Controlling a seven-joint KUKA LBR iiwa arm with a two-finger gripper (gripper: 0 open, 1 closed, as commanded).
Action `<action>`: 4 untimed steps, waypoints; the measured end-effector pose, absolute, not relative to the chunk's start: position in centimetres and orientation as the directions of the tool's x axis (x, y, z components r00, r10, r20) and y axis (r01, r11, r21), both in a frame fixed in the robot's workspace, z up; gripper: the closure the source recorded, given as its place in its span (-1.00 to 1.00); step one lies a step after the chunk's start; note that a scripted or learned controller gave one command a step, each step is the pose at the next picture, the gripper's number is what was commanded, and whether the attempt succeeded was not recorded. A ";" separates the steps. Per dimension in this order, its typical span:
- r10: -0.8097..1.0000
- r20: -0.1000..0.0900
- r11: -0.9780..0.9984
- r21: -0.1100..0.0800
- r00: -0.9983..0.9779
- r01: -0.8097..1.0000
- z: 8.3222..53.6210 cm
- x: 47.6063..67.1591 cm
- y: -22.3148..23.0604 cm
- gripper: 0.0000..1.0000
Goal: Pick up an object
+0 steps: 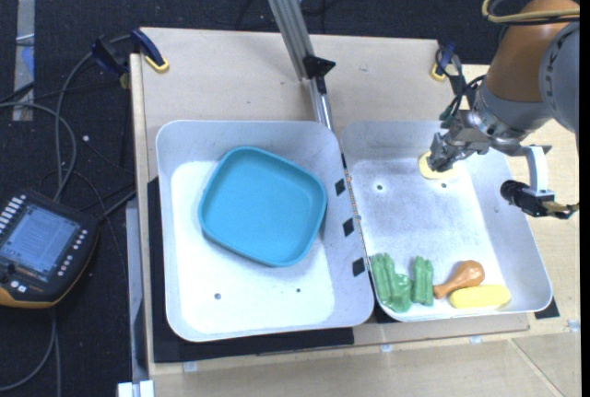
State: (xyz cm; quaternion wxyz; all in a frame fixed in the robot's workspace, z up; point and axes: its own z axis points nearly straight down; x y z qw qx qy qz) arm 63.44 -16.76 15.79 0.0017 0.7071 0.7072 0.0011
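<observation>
My gripper (442, 156) hangs low over the back of the right bin (433, 225), its tip right at a small pale yellow round piece (426, 169) that peeks out on its left side. Most of that piece is hidden beneath the gripper. Along the bin's front edge lie two green toy vegetables (392, 283) (422, 279), an orange drumstick-shaped toy (459, 276) and a yellow oblong toy (479, 297). The arm's orange band (525, 40) is at the upper right.
A blue square plate (263, 205) lies tilted in the left bin (249, 298). A slanted metal pole (286, 4) runs down to the gap between the bins. A black part (530, 195) sticks out of the wrist over the right bin's rim.
</observation>
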 end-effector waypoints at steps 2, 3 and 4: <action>1.000 -0.001 0.001 0.005 -0.001 1.000 27.0 64.4 -17.1 1.00; 1.000 0.001 0.004 0.001 -0.004 1.000 27.3 64.1 -12.5 1.00; 1.000 0.001 0.004 -0.001 -0.004 1.000 25.6 63.9 -7.5 1.00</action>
